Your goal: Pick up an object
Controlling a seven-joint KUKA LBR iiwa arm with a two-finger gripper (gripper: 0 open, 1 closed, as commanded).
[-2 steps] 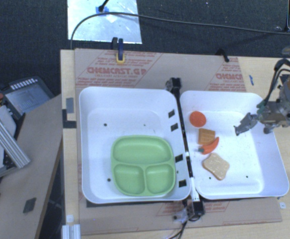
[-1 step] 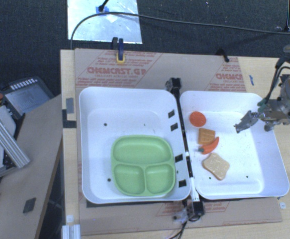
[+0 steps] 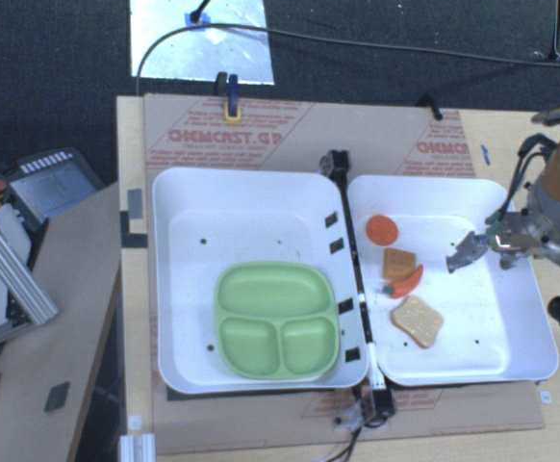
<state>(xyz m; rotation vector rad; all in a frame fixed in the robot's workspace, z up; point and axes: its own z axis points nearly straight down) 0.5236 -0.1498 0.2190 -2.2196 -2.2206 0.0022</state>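
Observation:
The right bin (image 3: 511, 349) holds an orange disc (image 3: 382, 229), a tan block (image 3: 399, 262), a red-orange curved piece (image 3: 408, 281) and a slice of toast (image 3: 417, 320), all in its left half. My gripper (image 3: 468, 252) hangs over the right half of this bin, pointing left, a short way to the right of the tan block. Nothing shows between its fingers. The arm comes in from the right edge.
The left bin (image 3: 184, 200) holds a green three-compartment plate (image 3: 276, 318). A black divider strip (image 3: 349, 268) runs between the bins. A cardboard sheet (image 3: 290, 128) lies under them. A grey device (image 3: 54, 189) sits on a side table at far left.

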